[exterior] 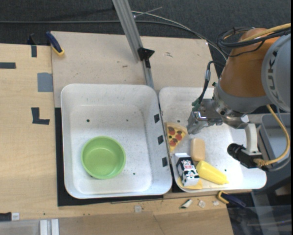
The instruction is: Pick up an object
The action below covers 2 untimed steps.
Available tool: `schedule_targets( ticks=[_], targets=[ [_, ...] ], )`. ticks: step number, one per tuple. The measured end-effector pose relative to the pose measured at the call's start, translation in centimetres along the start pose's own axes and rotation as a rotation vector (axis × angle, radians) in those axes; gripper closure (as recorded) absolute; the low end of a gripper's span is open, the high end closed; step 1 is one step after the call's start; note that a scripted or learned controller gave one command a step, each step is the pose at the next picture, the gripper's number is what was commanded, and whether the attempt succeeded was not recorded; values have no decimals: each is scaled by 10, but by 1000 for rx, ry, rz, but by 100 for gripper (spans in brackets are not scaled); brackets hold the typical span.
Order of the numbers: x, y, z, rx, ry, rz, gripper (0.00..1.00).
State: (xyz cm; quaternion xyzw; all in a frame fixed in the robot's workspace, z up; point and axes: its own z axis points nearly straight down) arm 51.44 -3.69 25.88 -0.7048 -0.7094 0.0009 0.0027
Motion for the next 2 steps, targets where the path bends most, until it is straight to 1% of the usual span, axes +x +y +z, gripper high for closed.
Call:
schedule_targets(
  ticks=[1,2],
  targets=[
    [53,-3,-1,2,0,-1,100],
    [115,-5,4,2,-2,-1,100]
  ],
)
